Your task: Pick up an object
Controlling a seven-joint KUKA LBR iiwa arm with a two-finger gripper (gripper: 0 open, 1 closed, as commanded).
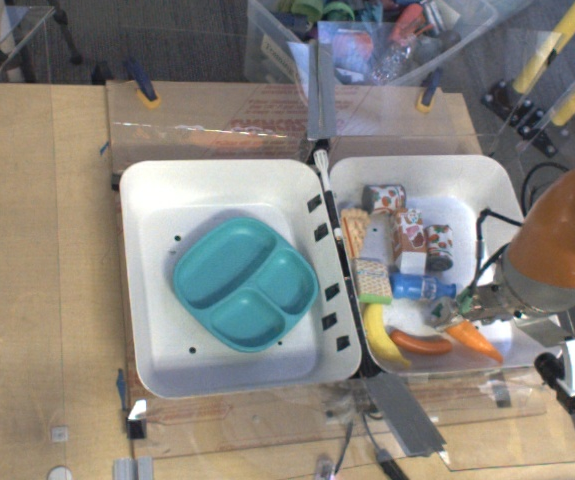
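The arm (557,243) reached into the right bin (487,173), its pincer (457,313) low among the clutter beside a carrot (475,339). Whether it was wide or narrow, I cannot tell. A banana (374,333), a blue bottle (419,287) and small cartons (387,203) lay nearby. The left bin (147,268) held a teal divided plate (244,283).

A pale wooden worktop (37,268) carries two shallow white bins touching side by side: the right bin (487,178) sits beneath the hand (462,313), the left bin (152,268) farther off to its left.
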